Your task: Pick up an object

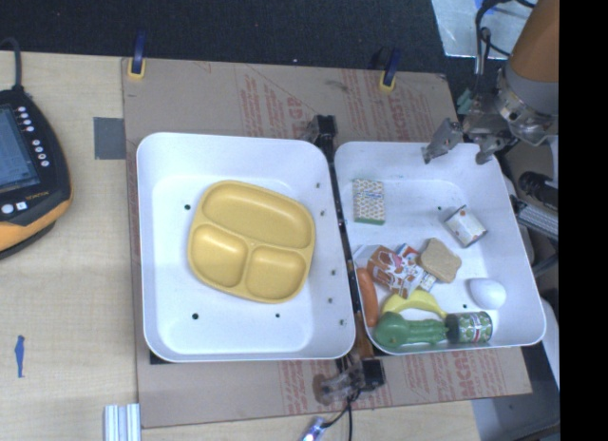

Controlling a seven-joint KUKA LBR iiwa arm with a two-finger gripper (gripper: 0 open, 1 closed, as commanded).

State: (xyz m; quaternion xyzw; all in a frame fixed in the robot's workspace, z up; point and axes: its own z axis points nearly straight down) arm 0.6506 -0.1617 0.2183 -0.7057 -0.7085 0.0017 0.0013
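Tray [252, 239] fills your left bin [161, 335], while in the right bin [418, 168] the can [465, 225] lies tilted, with bare floor around it, just below-left of your gripper [463, 146], which hangs over the far rim with fingers spread and nothing between them.

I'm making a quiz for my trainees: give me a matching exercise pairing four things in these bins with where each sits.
Things:
1. yellow divided plastic tray
2. green plastic bottle
3. white egg
4. green-patterned square packet

Places:
A. right bin, near edge
B. left bin, middle
C. right bin, far left part
D. right bin, right side, just above the bottle's cap

Pairs: 1-B, 2-A, 3-D, 4-C
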